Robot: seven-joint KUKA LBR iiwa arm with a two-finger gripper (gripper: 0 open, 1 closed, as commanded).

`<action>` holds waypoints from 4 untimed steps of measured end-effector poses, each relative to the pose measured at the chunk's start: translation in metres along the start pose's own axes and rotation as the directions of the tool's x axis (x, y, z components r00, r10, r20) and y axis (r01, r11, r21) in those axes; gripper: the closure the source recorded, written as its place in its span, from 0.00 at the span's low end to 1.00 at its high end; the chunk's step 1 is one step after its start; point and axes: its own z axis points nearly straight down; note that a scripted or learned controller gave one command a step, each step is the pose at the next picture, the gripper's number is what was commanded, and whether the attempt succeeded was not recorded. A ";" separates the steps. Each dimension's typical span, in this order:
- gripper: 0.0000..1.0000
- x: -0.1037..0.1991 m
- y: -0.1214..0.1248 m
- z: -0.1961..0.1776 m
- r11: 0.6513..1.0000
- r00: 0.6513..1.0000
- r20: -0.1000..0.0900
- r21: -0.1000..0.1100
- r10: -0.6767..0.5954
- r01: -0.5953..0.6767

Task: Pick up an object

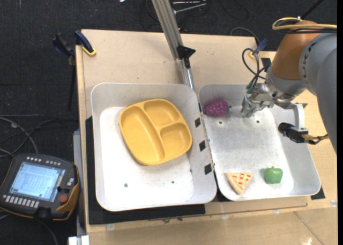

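A purple bunch of grapes [215, 108] lies at the back left of the right bin [252, 145]. My gripper [248, 110] hangs just right of it, low over the bin floor, a small gap away from the grapes. A slice of pizza [239, 181] and a green pepper [273, 175] rest near the bin's front edge, well clear of the gripper.
The left bin [107, 185] holds a yellow divided plate [155, 130]. A metal pole [167, 19] slants up from between the bins at the back. A teach pendant [37, 185] sits off the bench at lower left. The arm's body [305, 56] covers the right bin's back right.
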 end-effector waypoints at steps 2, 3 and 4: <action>1.00 -0.007 0.003 -0.116 1.000 1.000 0.001 -0.005 0.001 -0.001; 1.00 0.040 -0.008 -0.109 1.000 1.000 -0.003 0.003 -0.004 0.004; 1.00 0.092 -0.018 -0.105 1.000 1.000 -0.003 0.004 -0.004 0.004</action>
